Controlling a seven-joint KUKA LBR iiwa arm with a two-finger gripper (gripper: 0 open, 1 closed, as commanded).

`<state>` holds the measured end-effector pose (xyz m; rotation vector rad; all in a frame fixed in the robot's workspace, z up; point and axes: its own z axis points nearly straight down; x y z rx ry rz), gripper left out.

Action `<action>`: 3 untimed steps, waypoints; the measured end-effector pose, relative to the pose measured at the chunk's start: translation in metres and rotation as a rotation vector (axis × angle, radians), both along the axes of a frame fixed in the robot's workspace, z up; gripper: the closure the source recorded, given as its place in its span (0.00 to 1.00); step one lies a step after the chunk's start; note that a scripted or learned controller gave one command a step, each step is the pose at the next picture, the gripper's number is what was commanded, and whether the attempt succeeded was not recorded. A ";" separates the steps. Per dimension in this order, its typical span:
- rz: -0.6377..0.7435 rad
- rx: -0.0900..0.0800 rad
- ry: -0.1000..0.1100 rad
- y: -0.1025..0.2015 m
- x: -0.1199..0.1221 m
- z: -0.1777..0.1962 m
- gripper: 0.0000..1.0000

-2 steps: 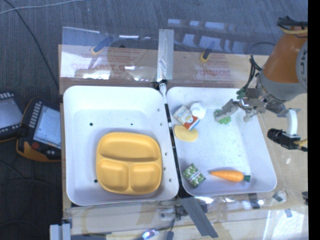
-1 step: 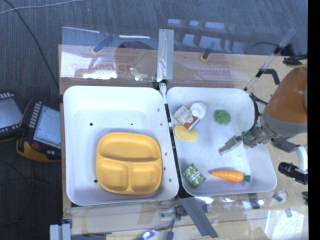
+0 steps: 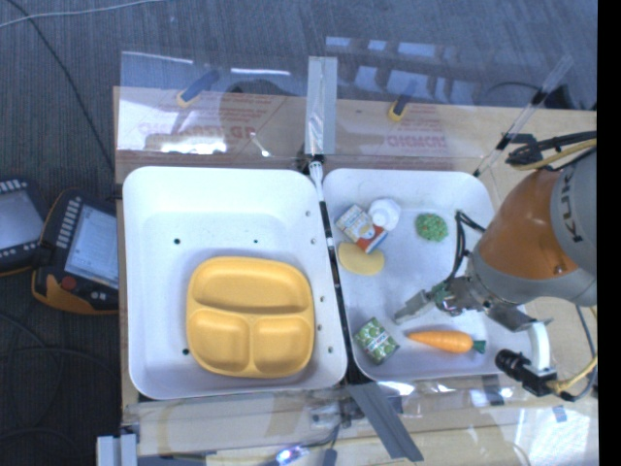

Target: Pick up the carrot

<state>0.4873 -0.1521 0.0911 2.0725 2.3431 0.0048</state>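
The carrot (image 3: 441, 341), orange with a small green tip at its right end, lies flat near the front wall of the right bin (image 3: 485, 194). My gripper (image 3: 434, 302) hangs just above and behind it, slightly to its left, at the end of the grey arm with the orange band (image 3: 524, 231). Nothing is seen held in the gripper, and the carrot rests apart from it on the bin floor.
In the right bin there are a green packet (image 3: 374, 340) left of the carrot, a yellow disc (image 3: 361, 259), a red-and-white carton (image 3: 354, 223), a white cup (image 3: 385, 212) and a green broccoli (image 3: 432, 226). A yellow divided tray (image 3: 252, 316) sits in the left bin (image 3: 155, 221).
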 end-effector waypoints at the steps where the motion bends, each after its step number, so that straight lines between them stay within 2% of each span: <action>1: 0.002 0.003 -0.003 0.002 0.002 0.010 1.00; 2: 0.157 0.004 0.012 0.048 0.046 0.158 1.00; 3: 0.189 0.001 0.011 0.019 0.050 0.270 1.00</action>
